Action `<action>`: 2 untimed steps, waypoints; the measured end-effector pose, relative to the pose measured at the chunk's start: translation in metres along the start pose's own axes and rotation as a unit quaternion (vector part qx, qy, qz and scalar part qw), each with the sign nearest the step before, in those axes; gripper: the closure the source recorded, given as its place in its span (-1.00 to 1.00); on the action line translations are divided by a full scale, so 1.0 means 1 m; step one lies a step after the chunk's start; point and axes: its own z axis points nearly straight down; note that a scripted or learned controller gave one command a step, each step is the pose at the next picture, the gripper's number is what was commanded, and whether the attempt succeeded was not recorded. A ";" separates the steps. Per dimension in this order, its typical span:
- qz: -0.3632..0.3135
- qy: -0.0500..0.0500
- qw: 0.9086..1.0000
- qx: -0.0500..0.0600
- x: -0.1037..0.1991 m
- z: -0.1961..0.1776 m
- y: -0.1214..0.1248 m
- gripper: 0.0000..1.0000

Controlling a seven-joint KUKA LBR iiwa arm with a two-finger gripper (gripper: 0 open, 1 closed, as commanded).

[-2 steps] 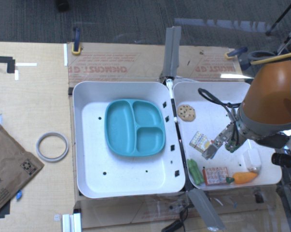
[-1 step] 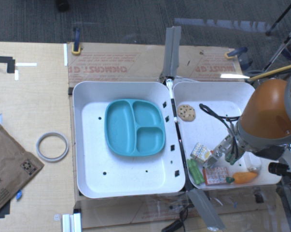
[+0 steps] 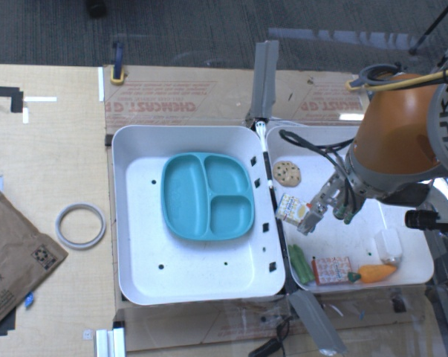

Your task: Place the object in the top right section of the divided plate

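Note:
A teal divided plate (image 3: 207, 196) lies in the left bin (image 3: 134, 222), with one large section on its left and two smaller ones on its right. My gripper (image 3: 328, 219) hangs low over the right bin (image 3: 413, 270), open, with nothing between its fingers. Its left finger (image 3: 308, 224) is just right of a small white and yellow packet (image 3: 290, 208). A round cookie (image 3: 287, 172) lies above that packet. The arm's orange band hides the bin's back right part.
Along the right bin's front lie a green vegetable (image 3: 299, 265), a red and white packet (image 3: 331, 269), an orange carrot (image 3: 377, 273) and a white piece (image 3: 388, 243). A tape ring (image 3: 80, 224) and a brown cardboard box (image 3: 12, 255) sit on the bench to the left.

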 end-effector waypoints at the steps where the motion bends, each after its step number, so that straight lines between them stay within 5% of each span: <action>1: -0.075 0.001 0.997 0.000 -0.040 0.065 -0.056 1.00; 2: -0.144 -0.001 0.990 -0.001 -0.050 0.099 -0.079 1.00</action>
